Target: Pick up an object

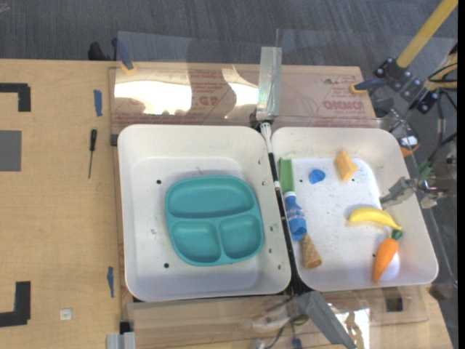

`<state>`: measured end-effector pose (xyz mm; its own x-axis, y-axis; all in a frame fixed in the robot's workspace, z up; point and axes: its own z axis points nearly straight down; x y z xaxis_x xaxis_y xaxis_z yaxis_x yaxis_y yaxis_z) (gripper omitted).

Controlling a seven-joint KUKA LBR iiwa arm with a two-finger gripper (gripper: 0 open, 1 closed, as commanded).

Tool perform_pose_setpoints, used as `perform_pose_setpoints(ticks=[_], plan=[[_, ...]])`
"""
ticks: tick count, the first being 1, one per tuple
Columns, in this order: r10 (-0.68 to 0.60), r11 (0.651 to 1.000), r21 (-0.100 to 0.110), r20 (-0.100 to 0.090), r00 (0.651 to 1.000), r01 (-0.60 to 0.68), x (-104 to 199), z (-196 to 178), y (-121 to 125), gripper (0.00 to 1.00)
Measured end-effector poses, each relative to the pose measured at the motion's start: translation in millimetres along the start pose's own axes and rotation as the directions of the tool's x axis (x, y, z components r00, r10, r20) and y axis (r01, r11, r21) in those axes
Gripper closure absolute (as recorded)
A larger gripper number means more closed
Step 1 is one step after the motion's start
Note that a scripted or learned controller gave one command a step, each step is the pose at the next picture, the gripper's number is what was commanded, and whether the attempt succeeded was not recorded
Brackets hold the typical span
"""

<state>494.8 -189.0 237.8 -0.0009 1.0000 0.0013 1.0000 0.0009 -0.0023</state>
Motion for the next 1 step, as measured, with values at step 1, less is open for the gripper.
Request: perform_pose_setpoints(ticks=[1], plan=[[0.077, 0.997, 0.009, -0.002, 0.997, -0.077, 43.0, 115.6, 89.8, 0.0]])
